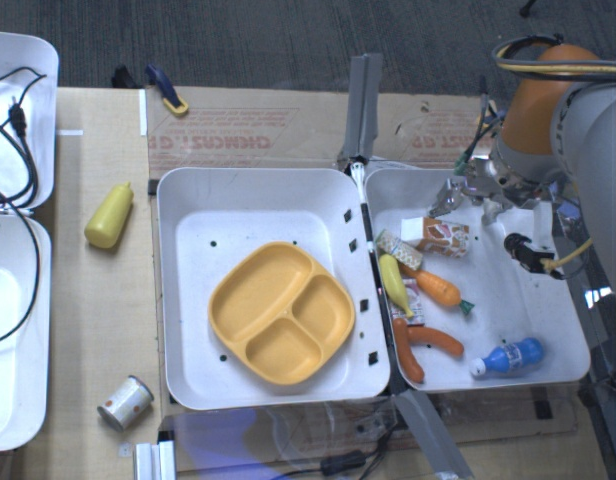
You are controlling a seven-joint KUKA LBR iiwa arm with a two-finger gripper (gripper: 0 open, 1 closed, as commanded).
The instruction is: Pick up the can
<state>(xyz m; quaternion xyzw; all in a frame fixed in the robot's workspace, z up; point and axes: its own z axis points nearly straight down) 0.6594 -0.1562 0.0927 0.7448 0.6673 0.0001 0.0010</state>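
Lying on its side on table (98,338), can (125,402) is seen outside yellow tray's bin (173,298), near front-left corner. Light, rigid, slick and roll-prone is judged; grasp across cylindrical body advised. Claw (466,196) state cannot be told.

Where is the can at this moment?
The can lies on its side on the bench, outside the bins, near the lower left corner of the left bin.
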